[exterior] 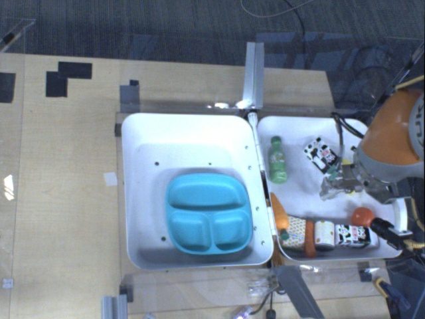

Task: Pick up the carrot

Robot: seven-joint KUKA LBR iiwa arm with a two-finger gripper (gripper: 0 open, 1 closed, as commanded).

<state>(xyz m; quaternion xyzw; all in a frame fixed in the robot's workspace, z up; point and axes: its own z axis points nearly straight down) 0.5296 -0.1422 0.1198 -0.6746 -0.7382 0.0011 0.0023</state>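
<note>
Pale wooden bench (60,198) under you carries two shallow white plastic bins. Start at the left bin (143,145): it holds a light-blue three-compartment plastic tray (208,212) towards its near edge. In the right bin (299,128), the small orange tapered toy carrot (279,213) lies against the left wall, near the near-left corner, just beside a pile of small packages. You should expect it light, stiff and smooth; take it across its thicker middle, though the wall crowds one side. Over the bin's right half hangs the two-finger gripper (334,185); whether it is parted or closed can't be told.
</note>
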